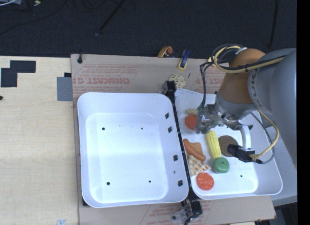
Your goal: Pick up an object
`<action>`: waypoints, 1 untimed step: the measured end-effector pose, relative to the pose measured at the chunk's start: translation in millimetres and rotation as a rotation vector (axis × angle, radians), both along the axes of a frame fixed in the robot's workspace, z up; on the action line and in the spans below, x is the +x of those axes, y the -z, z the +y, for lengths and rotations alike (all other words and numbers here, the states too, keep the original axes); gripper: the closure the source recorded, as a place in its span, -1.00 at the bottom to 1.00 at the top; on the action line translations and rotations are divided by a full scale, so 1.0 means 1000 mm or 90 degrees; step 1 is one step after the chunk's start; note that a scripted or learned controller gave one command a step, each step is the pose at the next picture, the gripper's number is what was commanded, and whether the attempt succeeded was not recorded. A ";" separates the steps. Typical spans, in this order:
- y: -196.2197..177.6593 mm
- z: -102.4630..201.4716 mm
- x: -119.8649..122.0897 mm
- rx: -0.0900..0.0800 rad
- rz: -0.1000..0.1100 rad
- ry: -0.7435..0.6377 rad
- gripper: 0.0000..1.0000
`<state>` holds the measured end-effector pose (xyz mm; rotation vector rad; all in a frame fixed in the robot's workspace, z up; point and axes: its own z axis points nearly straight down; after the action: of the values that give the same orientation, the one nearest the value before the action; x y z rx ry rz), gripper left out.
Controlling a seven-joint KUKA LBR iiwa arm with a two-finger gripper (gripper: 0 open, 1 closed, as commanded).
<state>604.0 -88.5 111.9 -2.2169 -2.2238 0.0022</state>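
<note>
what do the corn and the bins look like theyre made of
Corn cob: probably moulded plastic toy food, with uniform bright yellow colour and a slight sheen. Left bin and right bin: likely thin formed plastic, with smooth glossy white surfaces, rounded corners and raised rims.

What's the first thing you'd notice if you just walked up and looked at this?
The big grey robot arm with its orange band reaching in from the right, its claw low over the right white bin. That bin holds bright toy food: a yellow corn cob, an orange carrot and a red tomato slice.
</note>
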 end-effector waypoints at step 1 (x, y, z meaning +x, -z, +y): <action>0.026 0.004 -0.015 0.000 0.002 0.002 1.00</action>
<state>589.0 -84.4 86.0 -2.2184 -2.2190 0.0049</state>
